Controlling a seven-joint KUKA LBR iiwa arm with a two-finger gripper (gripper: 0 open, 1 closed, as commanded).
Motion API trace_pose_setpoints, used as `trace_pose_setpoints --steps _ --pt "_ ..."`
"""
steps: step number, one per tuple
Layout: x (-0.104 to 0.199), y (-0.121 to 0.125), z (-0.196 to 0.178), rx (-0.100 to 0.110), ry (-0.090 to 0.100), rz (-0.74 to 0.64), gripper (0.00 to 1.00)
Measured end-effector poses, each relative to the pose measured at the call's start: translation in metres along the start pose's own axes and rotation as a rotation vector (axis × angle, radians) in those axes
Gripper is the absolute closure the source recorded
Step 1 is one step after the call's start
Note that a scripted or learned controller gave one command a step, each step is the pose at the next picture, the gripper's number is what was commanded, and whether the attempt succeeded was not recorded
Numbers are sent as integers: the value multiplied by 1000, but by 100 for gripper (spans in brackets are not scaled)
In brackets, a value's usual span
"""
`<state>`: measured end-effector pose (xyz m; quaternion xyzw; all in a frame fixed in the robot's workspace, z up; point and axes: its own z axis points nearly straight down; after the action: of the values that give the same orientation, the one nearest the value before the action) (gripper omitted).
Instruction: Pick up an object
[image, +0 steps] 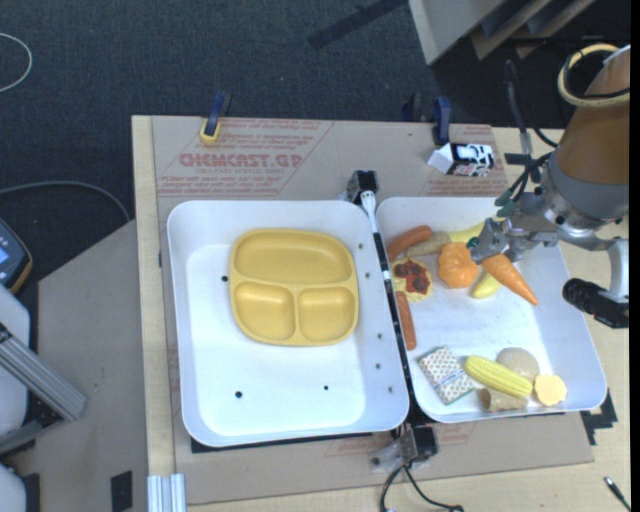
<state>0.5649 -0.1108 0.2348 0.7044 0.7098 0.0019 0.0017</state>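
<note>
On the counter (150, 300), a cardboard-brown board, the left shallow white plastic bin (200, 330) holds a yellow plastic plate with three compartments (295, 286), which lies in that bin's upper half, toward the black divider strip (385, 290) where the two bins meet.

Taking that strip as the landmark: just right of it, in the right shallow white plastic bin (570, 330), a reddish-brown sausage (408, 241) lies at a slant near the top, with a dark red crumpled piece (412, 276) below it and a long thin red-orange stick (405, 318) running down alongside the strip. Further right of the strip, low in the bin, sits a small checked grey-white packet (443, 373), touching a yellow corn cob (498, 376) that lies tilted across it. Beyond the corn are a pale beige rounded lump (517, 360) and a small yellow-orange round piece (549, 389) near the bin's lower right corner.

In the upper part of the right bin, well right of the strip, a round orange fruit (457, 267) sits beside a pale yellow piece (484, 288) and an orange carrot (511, 279) that points down and right.

The end effector (497, 238) hovers just above the orange fruit and the carrot's thick end; whether its fingers are apart or together cannot be told, and nothing is visibly between them. The grey arm with its orange band (592, 140) reaches in from the right.
</note>
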Motion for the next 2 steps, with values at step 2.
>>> trace_pose_setpoints --steps 2 --pt "92 45 10 2 0 2 100"
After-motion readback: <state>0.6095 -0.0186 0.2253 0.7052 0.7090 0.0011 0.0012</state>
